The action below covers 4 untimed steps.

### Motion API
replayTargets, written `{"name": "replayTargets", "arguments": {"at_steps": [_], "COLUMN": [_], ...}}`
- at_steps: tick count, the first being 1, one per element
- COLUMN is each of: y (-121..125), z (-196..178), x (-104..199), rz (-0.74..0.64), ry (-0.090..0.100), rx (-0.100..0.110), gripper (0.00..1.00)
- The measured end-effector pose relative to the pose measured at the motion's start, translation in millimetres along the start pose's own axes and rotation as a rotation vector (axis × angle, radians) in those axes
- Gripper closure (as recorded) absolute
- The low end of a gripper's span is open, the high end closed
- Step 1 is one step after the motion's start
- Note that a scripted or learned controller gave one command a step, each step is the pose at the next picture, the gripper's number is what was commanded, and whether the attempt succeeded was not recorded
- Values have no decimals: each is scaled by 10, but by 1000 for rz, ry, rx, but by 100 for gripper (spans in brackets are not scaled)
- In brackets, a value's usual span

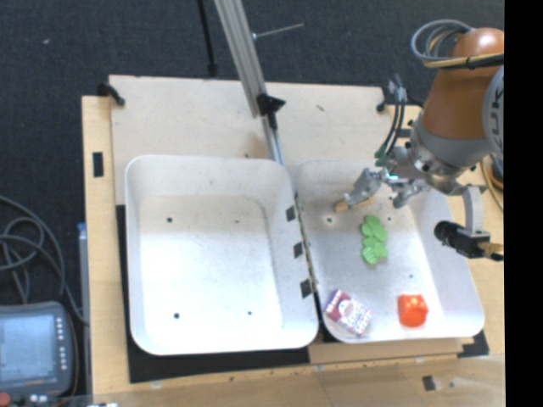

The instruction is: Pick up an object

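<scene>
The gripper hangs over the far part of the right bin, its two fingers spread apart with nothing between them, one reaching toward the bins' shared divider and the other pointing nearer the arm. Just below it, on the near side, a knobbly green object lies on the bin floor, apart from the fingertips. Farther toward the near rim sit an orange-red object and a small red-and-white packet, while the left bin lies beyond the divider, well away from the gripper.
</scene>
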<state>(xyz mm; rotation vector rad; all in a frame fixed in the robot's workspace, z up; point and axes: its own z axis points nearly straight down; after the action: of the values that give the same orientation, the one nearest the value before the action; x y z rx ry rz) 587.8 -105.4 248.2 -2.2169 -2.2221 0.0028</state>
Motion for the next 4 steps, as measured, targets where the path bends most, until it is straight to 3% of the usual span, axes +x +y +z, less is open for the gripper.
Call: {"name": "replayTargets", "arguments": {"at_steps": [1, 3, 4], "y": [8, -36, -40], "z": [-28, 1222, 1488], "x": [-1, 6, -10], "rz": [1, 4, 5], "ry": [0, -2, -3], "rx": [-5, 3, -1], "gripper": [0, 0, 0]}}
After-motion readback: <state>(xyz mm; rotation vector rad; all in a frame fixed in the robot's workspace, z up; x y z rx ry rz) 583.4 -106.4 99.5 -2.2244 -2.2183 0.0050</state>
